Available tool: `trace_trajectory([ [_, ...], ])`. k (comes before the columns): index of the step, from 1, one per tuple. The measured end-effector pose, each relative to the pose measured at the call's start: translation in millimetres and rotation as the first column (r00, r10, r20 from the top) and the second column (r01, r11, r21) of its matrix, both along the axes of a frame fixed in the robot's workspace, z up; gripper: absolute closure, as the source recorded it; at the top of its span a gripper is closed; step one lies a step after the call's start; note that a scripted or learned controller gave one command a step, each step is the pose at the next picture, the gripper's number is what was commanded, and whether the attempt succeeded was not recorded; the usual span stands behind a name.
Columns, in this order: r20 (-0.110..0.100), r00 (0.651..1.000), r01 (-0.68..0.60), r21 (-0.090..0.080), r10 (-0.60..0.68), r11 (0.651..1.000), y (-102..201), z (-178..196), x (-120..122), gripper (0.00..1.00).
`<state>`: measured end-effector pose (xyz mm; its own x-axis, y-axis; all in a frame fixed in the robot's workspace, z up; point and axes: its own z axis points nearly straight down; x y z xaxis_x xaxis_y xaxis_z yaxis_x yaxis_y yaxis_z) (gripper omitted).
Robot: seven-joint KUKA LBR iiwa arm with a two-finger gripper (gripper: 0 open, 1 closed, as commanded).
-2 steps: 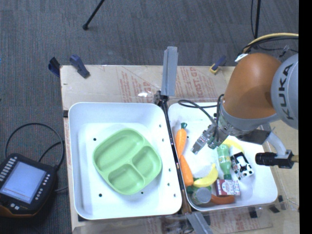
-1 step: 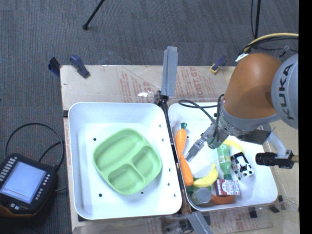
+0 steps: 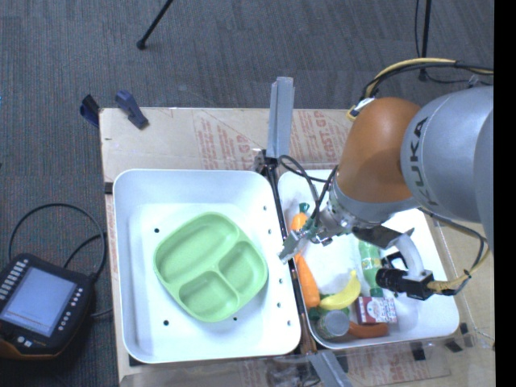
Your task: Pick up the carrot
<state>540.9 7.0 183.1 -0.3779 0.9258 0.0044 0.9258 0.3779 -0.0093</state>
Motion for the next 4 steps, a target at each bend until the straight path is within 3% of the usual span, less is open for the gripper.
trace_trajectory([
  [1, 0.0, 0.997, 0.081, 0.001, -0.081, 0.997, -95, -38, -66, 0.0],
  [2, 0.0, 0.997, 0.081, 0.001, -0.081, 0.997, -95, -38, -66, 0.0],
  [3, 0.004, 0.993, -0.116, 0.001, 0.116, 0.993, -50, 1, 29, 0.0],
  [4, 0.004, 0.972, -0.233, 0.003, 0.233, 0.972, -108, -44, -51, 0.0],
])
